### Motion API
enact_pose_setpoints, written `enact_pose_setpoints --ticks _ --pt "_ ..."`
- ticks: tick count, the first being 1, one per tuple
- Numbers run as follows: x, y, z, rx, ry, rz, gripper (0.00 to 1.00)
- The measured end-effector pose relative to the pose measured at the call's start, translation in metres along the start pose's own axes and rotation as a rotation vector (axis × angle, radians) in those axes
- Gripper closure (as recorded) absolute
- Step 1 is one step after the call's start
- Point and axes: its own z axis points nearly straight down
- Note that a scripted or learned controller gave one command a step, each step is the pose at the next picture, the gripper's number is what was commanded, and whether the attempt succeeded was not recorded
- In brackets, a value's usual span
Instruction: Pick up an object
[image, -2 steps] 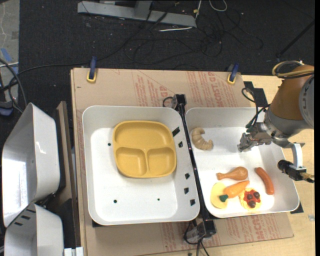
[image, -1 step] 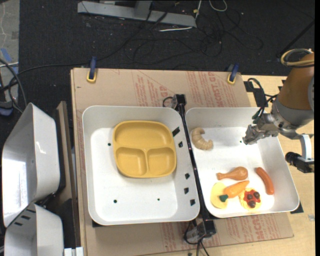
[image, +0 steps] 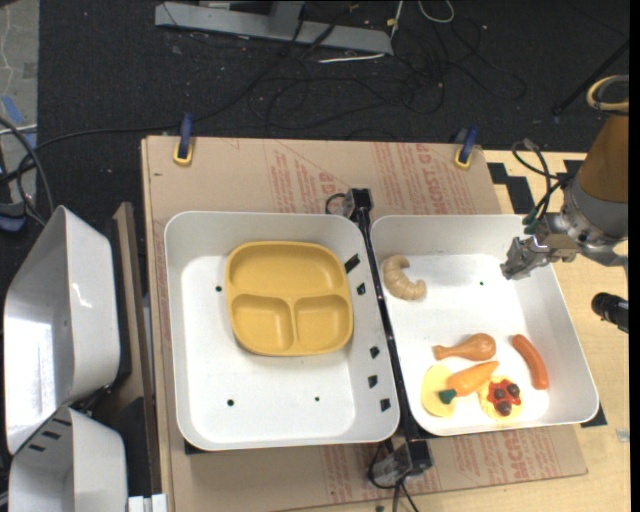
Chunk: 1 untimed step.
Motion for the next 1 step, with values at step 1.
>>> enact_pose_setpoints --ticks 1 --pt "0.0000 0.0008 -0.0160 0.002 0.001 0.000 1.00"
